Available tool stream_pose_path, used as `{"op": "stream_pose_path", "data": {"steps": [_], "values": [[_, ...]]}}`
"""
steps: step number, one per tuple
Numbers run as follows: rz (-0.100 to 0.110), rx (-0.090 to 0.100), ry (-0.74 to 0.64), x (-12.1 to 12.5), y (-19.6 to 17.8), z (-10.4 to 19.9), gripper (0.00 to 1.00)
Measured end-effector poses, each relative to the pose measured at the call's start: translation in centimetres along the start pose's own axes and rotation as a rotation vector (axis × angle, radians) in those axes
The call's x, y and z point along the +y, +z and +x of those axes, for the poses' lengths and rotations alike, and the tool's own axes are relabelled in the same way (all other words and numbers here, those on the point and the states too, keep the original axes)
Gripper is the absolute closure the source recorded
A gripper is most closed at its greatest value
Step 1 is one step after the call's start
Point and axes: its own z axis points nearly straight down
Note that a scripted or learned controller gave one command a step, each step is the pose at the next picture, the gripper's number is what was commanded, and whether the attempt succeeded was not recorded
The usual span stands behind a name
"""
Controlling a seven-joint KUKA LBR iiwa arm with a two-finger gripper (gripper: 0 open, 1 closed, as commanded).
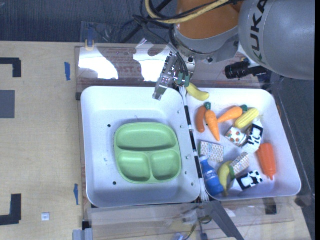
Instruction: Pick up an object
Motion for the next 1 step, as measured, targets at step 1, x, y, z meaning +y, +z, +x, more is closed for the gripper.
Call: {"op": "stream_pose_path", "data": {"steps": [1], "values": [[-0.001, -0.001, -0.201, 2.99, -0.11, -3.22, 1.00]]}}
